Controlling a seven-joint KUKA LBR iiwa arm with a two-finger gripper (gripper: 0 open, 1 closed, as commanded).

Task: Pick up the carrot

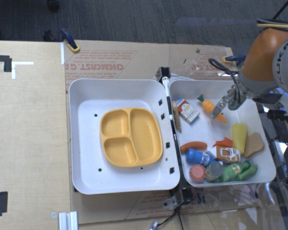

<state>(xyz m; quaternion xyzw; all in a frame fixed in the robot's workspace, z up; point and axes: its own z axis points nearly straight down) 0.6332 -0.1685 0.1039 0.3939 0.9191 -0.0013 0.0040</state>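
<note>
The carrot [208, 106], orange with a small green top, lies in the upper middle of the right bin [264, 176]. My gripper [219, 109] comes in from the right and sits directly over the carrot's middle, hiding part of it. Orange shows on both sides of the gripper, the thick end to its left and the tip [223, 119] to its lower right. The carrot looks to be resting on the bin floor.
A small carton [187, 111] lies left of the carrot, and a yellow block [239, 136] and a bread slice [253, 145] lie below right. A sausage [193, 146], cans and a green bottle [237, 171] crowd the bin's front. The left bin [81, 166] holds a yellow divided plate [131, 137].
</note>
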